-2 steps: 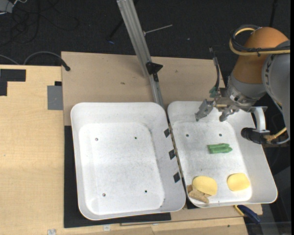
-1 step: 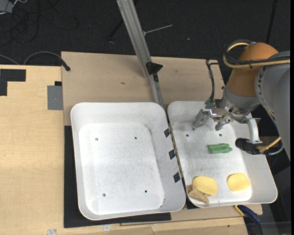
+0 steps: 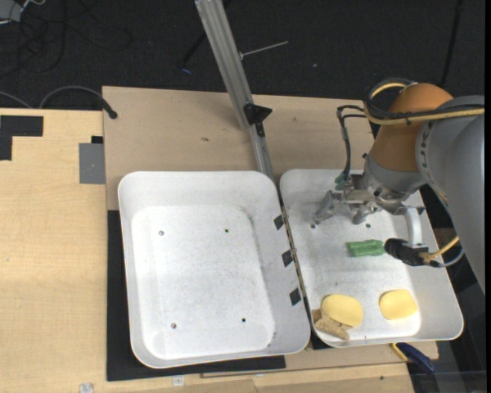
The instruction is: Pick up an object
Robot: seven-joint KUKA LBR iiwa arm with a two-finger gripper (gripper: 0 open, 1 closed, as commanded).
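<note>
My gripper (image 3: 338, 216) hangs over the far part of the right bin (image 3: 442, 322), its fingers spread open with nothing between them. A small green block (image 3: 365, 248) lies on the bin floor just to the near right of the gripper, apart from it. Two yellow rounded objects sit at the bin's near end, one (image 3: 342, 309) to the left and one (image 3: 398, 304) to the right. A tan scrap (image 3: 334, 327) rests against the left yellow one at the near rim.
The left bin (image 3: 139, 188) lies beside the right one, with black clips (image 3: 287, 257) along the shared edge. A slanted aluminium rail (image 3: 229, 64) rises behind the bins. A black cable connector (image 3: 405, 252) hangs from the arm next to the green block.
</note>
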